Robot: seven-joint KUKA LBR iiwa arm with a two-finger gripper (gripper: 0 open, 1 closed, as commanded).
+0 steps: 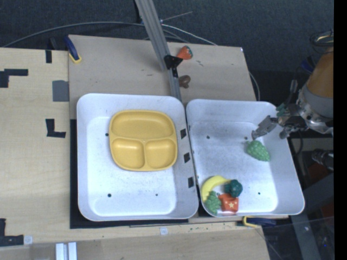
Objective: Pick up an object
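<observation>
Gripper (259,135) sits over the upper right of the right shallow white plastic bin (282,199), arm w/ orange band (320,80) coming in from the right edge. Finger state: cannot tell, tips too small and dark to resolve.

Light green bumpy toy, grape-bunch shape (258,150), lies on the right bin floor just below and beside the gripper tip; touching or apart, cannot tell. Nothing visibly between the fingers.

Cluster of 4 small toys at the right bin's lower left corner, well apart from gripper: yellow plastic banana (212,184), dark teal rounded toy (235,188), red block w/ a yellow mark (230,204), small green leafy piece (213,203). All packed touching or nearly so.

Left shallow white plastic bin (92,199) holds 1 yellow plastic divided plate w/ 3 compartments (143,140), flat in the upper-centre of the bin.

Grey metal pole (154,26) slants in from the top, ending near the seam between the 2 bins.
</observation>
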